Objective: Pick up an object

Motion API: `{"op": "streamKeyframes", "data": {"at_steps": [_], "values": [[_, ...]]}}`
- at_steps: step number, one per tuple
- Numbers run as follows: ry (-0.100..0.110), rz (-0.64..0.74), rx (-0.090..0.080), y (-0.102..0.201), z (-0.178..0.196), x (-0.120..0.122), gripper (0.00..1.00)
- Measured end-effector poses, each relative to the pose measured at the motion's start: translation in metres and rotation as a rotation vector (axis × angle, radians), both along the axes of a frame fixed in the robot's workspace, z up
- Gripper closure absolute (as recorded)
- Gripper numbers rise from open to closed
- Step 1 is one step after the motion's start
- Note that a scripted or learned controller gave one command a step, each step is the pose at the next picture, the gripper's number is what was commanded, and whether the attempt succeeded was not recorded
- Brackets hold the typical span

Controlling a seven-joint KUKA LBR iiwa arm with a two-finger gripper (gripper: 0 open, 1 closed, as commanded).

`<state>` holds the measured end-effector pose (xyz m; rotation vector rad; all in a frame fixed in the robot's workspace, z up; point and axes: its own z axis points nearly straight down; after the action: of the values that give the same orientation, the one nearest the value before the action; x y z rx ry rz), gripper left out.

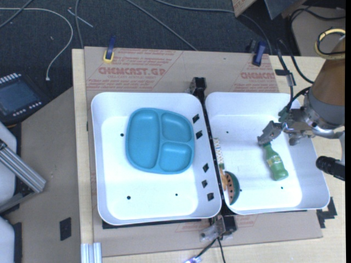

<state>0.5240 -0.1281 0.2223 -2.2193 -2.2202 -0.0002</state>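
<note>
Green plastic bottle (275, 164) lies on its side in the right bin (247, 111), cap toward the far end. Just beside that cap hangs the gripper (272, 134), fingers apart, holding nothing. Judged best: centre over the bottle's body, straddle its width, then descend.

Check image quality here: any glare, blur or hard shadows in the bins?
Camera view: light is even, the white bins are bright but not blown out; the blue plate and green bottle are sharp, with soft shadows; the gripper looks slightly soft.
</note>
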Motion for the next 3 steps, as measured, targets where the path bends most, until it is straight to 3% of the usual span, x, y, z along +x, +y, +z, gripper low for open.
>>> {"op": "streamKeyframes", "data": {"at_steps": [2,3], "values": [[0.003,0.0,0.001,-0.008,-0.115,-0.003,0.0],[0.003,0.0,0.001,-0.007,-0.139,-0.004,0.0]]}}
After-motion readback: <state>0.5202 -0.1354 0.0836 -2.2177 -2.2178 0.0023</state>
